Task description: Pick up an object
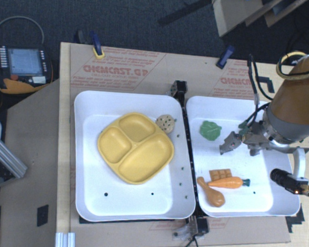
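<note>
The right bin (259, 207) holds a green leafy toy (210, 130), an orange carrot (228, 183) with a teal stem, a brown waffle piece (219, 174) behind it and a tan drumstick (211, 193). My gripper (236, 142) hangs over the middle of this bin, just right of the green toy and above the carrot. Its fingers stand apart with nothing between them. The arm's orange band (299, 88) rises at the right edge.
The left bin (86, 195) carries a yellow divided plate (136, 147) and a chocolate-chip cookie (165, 122) at the plate's far right corner. A black clamp (179, 88) sits between the bins at the back. Cables run along the right bin's rim.
</note>
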`<state>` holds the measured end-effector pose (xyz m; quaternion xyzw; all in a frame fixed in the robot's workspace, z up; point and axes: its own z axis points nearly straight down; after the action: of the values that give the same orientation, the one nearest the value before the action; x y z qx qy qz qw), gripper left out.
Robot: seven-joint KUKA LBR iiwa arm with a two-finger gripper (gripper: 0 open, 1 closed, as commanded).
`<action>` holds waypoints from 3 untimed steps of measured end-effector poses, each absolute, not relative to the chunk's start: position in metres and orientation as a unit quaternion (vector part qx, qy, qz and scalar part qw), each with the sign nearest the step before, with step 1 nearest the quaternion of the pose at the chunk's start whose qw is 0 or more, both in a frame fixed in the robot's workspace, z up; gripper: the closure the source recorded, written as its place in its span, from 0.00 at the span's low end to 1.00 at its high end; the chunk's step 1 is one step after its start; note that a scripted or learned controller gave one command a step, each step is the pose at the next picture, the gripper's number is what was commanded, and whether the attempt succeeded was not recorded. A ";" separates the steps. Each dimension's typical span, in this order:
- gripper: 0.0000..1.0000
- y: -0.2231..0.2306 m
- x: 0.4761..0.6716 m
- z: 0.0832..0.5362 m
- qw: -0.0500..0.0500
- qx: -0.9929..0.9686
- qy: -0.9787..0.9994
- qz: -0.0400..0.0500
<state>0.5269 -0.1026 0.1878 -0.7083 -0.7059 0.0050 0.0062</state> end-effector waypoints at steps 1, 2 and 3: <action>0.00 -0.102 0.530 0.195 0.000 -0.707 -0.707 0.000; 0.00 -0.094 0.532 0.150 0.002 -0.707 -0.707 0.001; 0.00 -0.094 0.535 0.108 0.002 -0.707 -0.707 0.001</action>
<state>0.5346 -0.0944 0.1075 -0.7073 -0.7069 0.0010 0.0020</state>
